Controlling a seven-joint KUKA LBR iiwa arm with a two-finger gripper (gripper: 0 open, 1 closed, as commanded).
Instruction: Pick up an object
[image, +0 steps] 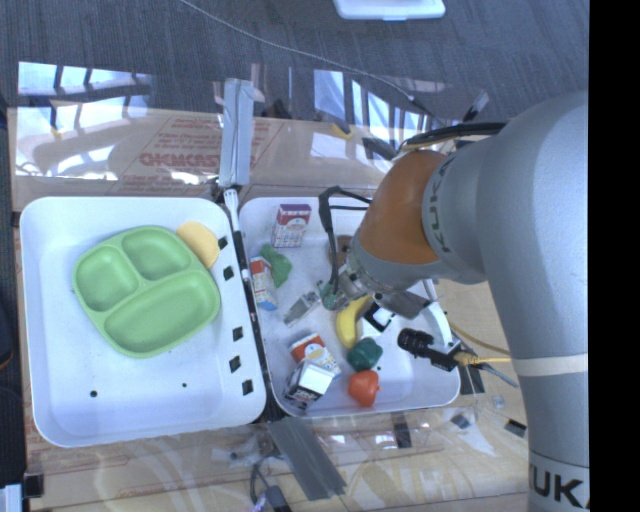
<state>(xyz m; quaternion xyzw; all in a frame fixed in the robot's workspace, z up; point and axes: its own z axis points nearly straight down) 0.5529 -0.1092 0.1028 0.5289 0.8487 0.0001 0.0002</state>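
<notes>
The right bin (425, 388) holds several small items. A white and red carton (291, 225) stands at the back, with a green piece (277, 265) and a small carton (262, 283) by the left wall. A yellow banana (348, 322), a dark green vegetable (364, 352) and a red tomato (364, 388) lie near the front. Two more small cartons (312, 365) sit at the front left. My gripper (335, 292) hangs low over the bin's middle, just above the banana's upper end. The orange band and wrist hide most of it.
In the left bin (120, 395) rests a green divided plate (148, 288), with a yellow round item (200, 241) at its back right corner. A small grey piece (298, 308) lies left of the gripper. The big grey arm covers the right bin's right side.
</notes>
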